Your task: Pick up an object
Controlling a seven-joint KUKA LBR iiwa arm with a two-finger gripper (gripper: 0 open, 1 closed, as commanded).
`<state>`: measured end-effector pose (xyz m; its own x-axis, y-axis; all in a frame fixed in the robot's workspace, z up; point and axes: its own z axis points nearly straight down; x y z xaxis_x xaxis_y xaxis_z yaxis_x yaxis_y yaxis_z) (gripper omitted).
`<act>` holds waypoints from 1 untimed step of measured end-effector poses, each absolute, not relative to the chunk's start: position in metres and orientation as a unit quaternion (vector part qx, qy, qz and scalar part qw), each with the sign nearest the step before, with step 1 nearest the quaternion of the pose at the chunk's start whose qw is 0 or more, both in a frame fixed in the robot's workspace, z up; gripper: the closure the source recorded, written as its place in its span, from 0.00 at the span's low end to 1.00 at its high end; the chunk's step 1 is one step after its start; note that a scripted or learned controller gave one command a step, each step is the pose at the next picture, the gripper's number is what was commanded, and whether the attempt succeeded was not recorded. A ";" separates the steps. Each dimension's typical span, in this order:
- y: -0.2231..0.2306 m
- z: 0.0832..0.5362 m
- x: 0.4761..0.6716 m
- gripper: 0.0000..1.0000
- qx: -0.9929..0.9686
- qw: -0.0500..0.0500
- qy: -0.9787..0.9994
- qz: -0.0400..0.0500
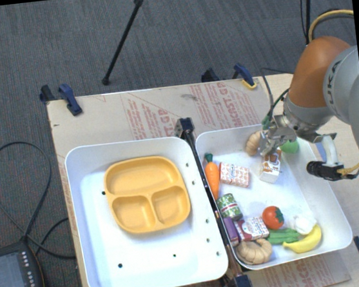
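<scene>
My gripper (273,142) hangs low over the far part of the right bin (323,200), with the grey arm and its orange band reaching in from the right. Just below it stands a small white carton (270,169). I cannot tell whether the two touch. A tan bread piece (253,142) lies to its left and a green ball (290,147) to its right. A red-and-white box (234,174) and a carrot (213,178) lie further left.
The near part of the right bin holds a can (228,206), a tomato (273,217), a banana (306,239), a green vegetable (281,236), a croissant (254,251) and a red packet (251,228). A yellow divided plate (148,193) sits in the left bin (103,259).
</scene>
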<state>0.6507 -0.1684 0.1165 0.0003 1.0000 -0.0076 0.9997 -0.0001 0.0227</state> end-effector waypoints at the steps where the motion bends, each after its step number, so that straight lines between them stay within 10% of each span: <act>1: -0.121 0.087 0.574 1.00 0.707 -0.003 0.707 -0.001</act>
